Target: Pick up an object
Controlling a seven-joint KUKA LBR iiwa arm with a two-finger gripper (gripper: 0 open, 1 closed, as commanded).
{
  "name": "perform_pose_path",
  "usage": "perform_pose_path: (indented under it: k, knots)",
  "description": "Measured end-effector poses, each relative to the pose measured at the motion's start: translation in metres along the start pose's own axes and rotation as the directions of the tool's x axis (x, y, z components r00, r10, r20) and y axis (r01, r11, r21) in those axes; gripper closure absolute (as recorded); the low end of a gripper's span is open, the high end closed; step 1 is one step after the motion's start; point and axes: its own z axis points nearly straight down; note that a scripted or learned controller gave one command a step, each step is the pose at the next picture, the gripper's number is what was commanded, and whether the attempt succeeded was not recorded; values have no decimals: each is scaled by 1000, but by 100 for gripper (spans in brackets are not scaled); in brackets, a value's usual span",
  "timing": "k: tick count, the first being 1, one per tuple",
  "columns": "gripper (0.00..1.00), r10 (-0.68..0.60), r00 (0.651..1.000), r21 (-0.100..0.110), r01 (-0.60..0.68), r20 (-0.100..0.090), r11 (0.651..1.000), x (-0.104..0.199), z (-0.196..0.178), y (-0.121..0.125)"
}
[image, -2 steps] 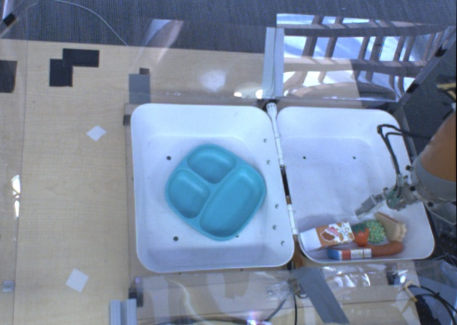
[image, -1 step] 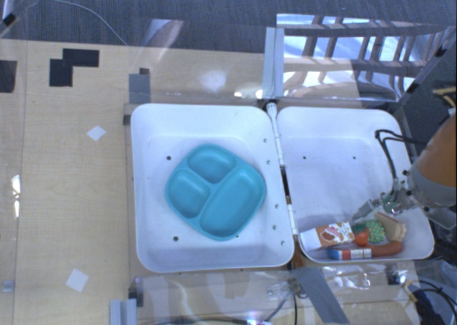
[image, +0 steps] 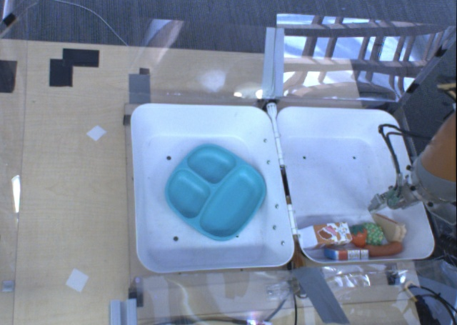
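A pile of small toy food items lies along the near edge of the right bin (image: 335, 166): an orange-and-white packet (image: 330, 233), a red and green piece (image: 370, 234), a tan wedge (image: 391, 227), a red sausage shape (image: 384, 248) and a small tube (image: 345, 253). My gripper (image: 388, 200) hangs at the right side of that bin, just above the tan wedge. Nothing shows between its fingers. A blue divided plate (image: 216, 191) lies in the left bin (image: 153, 173).
A metal divider (image: 280, 166) separates the two bins. The arm's grey body and orange band (image: 437, 166) fill the right edge above the right bin, with a black cable (image: 393, 148) looping over it. Wooden bench lies to the left.
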Motion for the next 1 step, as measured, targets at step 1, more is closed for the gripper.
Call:
perform_pose_path:
  k: [1]
  knots:
    - [0,0,1000,0,0,0,1000,0,0,0]
